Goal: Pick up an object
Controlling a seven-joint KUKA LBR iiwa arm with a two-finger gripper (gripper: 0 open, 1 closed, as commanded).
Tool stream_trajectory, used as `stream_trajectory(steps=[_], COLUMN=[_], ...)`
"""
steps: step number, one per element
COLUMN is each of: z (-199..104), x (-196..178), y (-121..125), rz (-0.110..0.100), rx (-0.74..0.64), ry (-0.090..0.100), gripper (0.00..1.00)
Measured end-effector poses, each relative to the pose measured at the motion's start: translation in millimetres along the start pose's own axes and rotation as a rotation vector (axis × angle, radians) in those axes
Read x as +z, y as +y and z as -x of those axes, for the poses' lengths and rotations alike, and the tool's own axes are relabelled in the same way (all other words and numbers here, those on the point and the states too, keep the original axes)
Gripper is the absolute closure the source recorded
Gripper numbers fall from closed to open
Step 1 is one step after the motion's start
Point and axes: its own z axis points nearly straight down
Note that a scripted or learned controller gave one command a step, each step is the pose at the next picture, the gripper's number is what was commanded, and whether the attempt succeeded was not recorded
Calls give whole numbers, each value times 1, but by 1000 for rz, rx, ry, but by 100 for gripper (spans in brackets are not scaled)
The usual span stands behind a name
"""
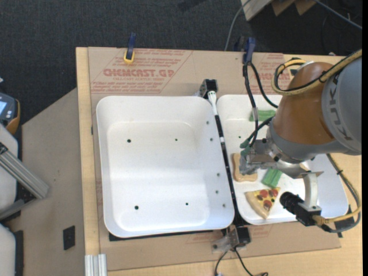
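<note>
My gripper (250, 163) hangs low in the right bin (230, 115), near its left wall, under the grey and orange wrist. Directly below it lies a tan, bread-like piece (244, 175), partly covered by the gripper. A small green piece (271, 179) lies just to the right of that. A toy pizza slice (261, 200) with red toppings rests near the bin's front edge. Another green object (263, 115) peeks out at the back of the bin, behind the arm.
The left bin (115, 154) stands beside the right one, sharing a dark divider rail (223, 148). Cables (253, 91) run down from the back clamp to the arm. A black fitting (299, 207) on the arm overhangs the right bin's front.
</note>
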Motion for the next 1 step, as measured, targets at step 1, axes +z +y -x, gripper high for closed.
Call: stream_trajectory(steps=[1], z=[-58], x=[10], y=[84], rz=[6], rx=[-8], ry=[1], gripper=[100])
